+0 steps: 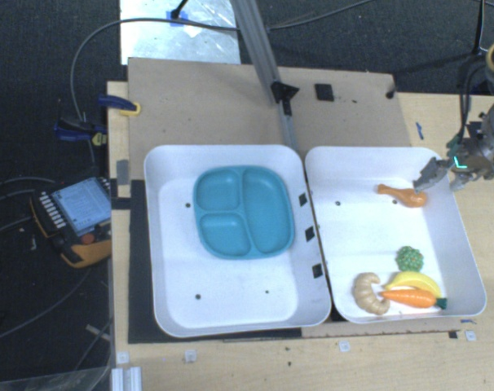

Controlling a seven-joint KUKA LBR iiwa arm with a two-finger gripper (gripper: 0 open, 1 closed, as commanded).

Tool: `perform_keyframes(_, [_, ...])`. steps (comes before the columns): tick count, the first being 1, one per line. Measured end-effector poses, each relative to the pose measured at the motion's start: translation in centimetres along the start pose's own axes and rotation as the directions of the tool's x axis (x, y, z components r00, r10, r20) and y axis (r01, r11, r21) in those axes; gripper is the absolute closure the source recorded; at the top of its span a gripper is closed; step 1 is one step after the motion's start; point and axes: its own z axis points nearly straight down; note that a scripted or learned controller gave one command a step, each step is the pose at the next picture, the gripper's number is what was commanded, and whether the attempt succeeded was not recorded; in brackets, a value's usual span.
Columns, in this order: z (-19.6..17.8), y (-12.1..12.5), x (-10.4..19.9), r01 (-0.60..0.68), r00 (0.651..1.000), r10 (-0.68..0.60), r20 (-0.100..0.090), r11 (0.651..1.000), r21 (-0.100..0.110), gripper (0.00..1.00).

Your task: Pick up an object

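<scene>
An orange toy drumstick [402, 194] lies in the right bin [353, 243], near its far right corner. My gripper [444, 173] hovers just to the right of the drumstick's thick end, over the bin's right rim, with nothing visibly held. Toward the bin's near right corner sit a green broccoli [408, 258], a yellow banana [416, 282], an orange carrot [410, 298] and a tan bread roll [368, 292], packed close together.
The left bin [174, 300] holds a blue divided plate [244, 212]. A grey pole [259, 39] slants across the back of the bench. Clamps and a handheld device [76, 218] lie off the bench at left.
</scene>
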Motion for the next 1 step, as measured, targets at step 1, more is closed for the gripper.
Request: perform_keyframes(1, [-0.11,0.06,0.0,0.0,1.0,0.0,0.001,1.0,-0.003,0.0])
